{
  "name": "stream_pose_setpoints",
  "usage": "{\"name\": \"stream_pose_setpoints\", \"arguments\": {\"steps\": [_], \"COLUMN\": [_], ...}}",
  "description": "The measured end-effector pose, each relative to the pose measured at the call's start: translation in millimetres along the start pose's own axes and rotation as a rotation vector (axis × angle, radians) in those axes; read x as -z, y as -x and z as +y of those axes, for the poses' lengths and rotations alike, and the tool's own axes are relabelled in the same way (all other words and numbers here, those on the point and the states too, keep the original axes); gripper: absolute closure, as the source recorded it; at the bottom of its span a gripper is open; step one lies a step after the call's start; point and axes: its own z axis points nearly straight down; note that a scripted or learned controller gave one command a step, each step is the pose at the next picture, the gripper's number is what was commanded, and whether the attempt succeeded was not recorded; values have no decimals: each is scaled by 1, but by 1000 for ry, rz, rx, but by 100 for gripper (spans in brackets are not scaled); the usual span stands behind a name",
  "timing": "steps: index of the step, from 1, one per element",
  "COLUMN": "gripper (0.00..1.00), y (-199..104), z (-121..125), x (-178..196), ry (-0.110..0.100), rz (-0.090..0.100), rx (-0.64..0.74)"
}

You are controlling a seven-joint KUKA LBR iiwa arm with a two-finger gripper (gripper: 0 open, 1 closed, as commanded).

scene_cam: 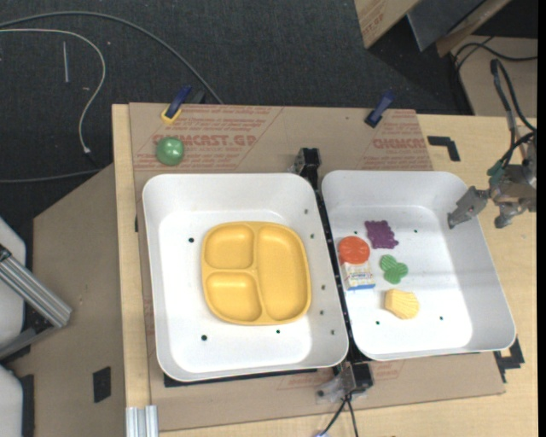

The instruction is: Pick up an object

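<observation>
Dark carpet floor (256, 51) with white cable (94, 51), cardboard-topped bench (281, 132), blue clamps (177, 102), cardboard box (384, 21)

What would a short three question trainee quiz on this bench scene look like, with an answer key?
1. True or false: the yellow divided plate lies in the right bin.
2. Which item lies closest to the near edge of the right bin? A) purple toy B) yellow toy C) green toy
3. Fill in: the green ball rests on the cardboard, beyond the ____ bin.

Key: 1 false, it lies in the left bin. 2 B. 3 left.

The gripper hovers over the right bin's far right rim, fingers spread, holding nothing.
</observation>
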Motion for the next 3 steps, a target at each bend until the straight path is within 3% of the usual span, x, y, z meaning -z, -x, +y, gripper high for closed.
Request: {"name": "stream_pose_setpoints", "arguments": {"steps": [1,3], "gripper": [0,0], "y": [-1,-15], "z": [2,6], "x": [8,-101], "ry": [14,9], "rz": [-3,-1], "rx": [4,5]}}
